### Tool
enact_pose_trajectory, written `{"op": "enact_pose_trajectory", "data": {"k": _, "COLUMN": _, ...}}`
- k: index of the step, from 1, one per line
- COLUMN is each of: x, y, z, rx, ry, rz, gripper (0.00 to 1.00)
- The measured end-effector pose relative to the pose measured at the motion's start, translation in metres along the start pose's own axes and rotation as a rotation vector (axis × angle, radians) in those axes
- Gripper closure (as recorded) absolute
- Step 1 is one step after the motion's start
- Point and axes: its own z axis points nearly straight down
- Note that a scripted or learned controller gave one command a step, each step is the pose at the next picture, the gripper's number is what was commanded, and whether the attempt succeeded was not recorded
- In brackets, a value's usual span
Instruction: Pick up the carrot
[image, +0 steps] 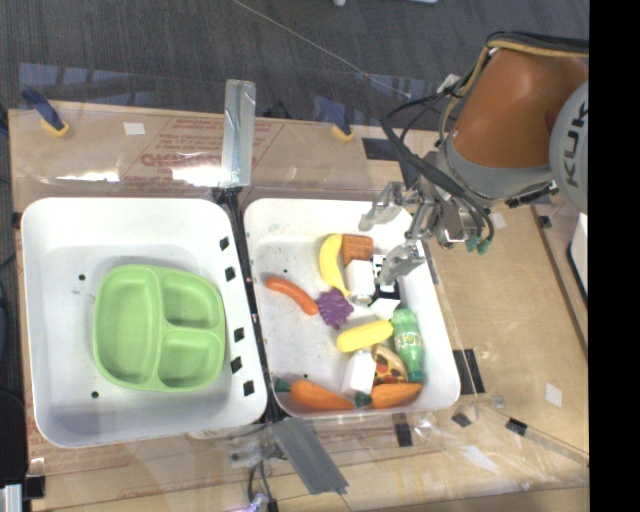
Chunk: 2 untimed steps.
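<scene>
The carrot, orange with a small green top at its left end, lies along the near wall of the right bin. A second orange carrot-like piece lies to its right in the near right corner. My gripper hangs over the far right part of this bin, well away from the carrot. It is open, with one finger toward the back and the other nearer, and nothing held between them.
The right bin also holds a yellow banana, a brown block, purple grapes, a red sausage-like piece, a green bottle and white blocks. A green divided plate lies in the left bin.
</scene>
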Motion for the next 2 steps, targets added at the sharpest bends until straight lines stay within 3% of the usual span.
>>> {"op": "enact_pose_trajectory", "data": {"k": 1, "x": 0.046, "y": 0.016, "z": 0.115, "rx": -0.004, "ry": 0.009, "rz": -0.003, "gripper": 0.0}}
{"op": "enact_pose_trajectory", "data": {"k": 2, "x": 0.081, "y": 0.035, "z": 0.183, "rx": 0.003, "ry": -0.014, "rz": -0.126, "gripper": 0.0}}
